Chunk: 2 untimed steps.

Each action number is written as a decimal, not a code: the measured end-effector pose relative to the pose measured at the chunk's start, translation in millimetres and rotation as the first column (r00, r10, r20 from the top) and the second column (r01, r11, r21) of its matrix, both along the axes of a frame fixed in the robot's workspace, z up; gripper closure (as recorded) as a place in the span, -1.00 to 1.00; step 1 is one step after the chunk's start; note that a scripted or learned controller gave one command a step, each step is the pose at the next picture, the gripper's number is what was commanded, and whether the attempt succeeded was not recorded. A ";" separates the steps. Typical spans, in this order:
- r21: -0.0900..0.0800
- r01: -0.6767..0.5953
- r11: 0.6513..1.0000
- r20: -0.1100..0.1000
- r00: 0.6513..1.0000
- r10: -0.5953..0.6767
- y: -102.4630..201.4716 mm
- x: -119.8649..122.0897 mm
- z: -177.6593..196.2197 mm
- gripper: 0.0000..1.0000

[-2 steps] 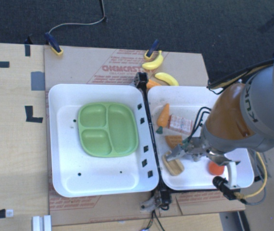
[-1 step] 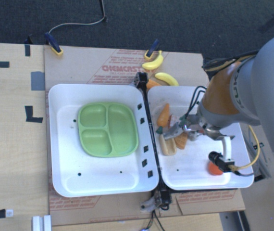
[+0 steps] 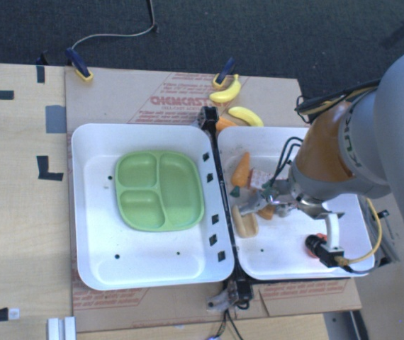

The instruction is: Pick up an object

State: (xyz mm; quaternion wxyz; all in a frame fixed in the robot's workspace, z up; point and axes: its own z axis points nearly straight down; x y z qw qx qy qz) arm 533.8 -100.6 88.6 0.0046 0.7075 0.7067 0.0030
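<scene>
In the right bin lie an orange carrot-shaped piece, a tan bread-like piece and a small pale piece. My gripper reaches in from the right and hangs low over the bin's left part, between the carrot piece and the tan piece. A small orange bit shows just beside the metal fingers. The wrist and cables hide how the fingers stand.
The left bin holds a green divided plate. Two yellow bananas lie on the cardboard behind the bins. A black divider runs between the bins. The grey arm covers the right bin's right side.
</scene>
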 end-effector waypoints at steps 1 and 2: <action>-0.003 0.000 1.000 0.000 1.000 0.000 3.2 70.3 -0.4 -1.00; 0.001 -0.003 1.000 -0.006 1.000 0.003 -1.8 119.4 -1.5 -1.00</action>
